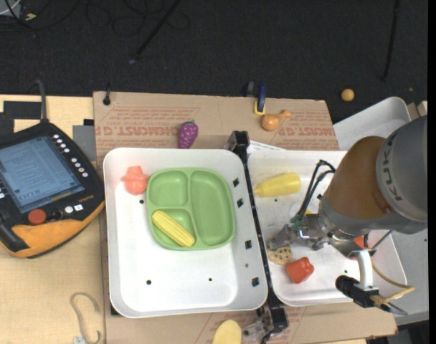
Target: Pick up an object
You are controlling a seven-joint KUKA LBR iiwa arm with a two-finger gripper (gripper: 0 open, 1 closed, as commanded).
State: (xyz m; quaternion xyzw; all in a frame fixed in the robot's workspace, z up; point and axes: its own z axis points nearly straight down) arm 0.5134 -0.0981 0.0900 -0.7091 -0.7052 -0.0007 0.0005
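Red pepper in right bin, just below tool

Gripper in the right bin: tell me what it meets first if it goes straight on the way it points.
The gripper points down and left. First in that line is probably the small tan dotted piece just below its tip, on the right bin floor. Depth is unclear from this slant.
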